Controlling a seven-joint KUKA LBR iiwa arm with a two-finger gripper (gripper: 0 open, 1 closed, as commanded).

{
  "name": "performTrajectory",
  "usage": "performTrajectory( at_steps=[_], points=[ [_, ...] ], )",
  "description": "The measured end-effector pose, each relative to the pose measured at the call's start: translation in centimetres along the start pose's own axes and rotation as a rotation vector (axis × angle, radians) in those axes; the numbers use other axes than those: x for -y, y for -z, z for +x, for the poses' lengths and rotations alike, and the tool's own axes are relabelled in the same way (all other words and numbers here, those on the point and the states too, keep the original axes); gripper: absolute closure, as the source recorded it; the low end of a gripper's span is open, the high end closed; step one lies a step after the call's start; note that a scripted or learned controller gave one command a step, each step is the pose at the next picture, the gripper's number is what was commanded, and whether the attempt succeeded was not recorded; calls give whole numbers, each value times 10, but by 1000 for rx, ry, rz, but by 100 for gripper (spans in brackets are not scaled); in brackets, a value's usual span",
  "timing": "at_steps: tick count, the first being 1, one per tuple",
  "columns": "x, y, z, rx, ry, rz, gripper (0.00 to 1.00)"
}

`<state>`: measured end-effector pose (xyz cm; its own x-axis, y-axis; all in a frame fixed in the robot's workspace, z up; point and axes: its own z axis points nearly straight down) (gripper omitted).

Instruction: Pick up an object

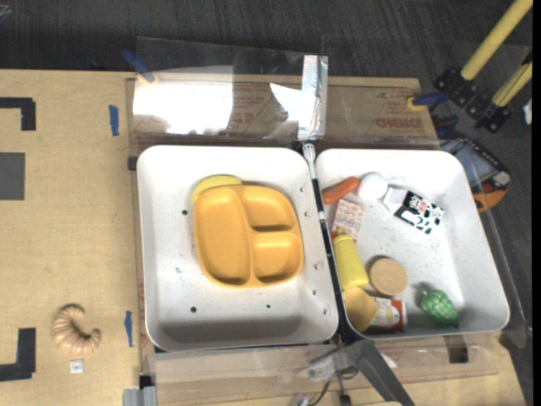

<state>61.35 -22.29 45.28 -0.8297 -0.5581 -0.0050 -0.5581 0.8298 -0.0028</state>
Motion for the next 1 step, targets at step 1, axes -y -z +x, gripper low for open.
performTrajectory(
  at_steps=[1],
  points=[
    [30, 34, -46, 4, 480, 3, 100]
  ],
)
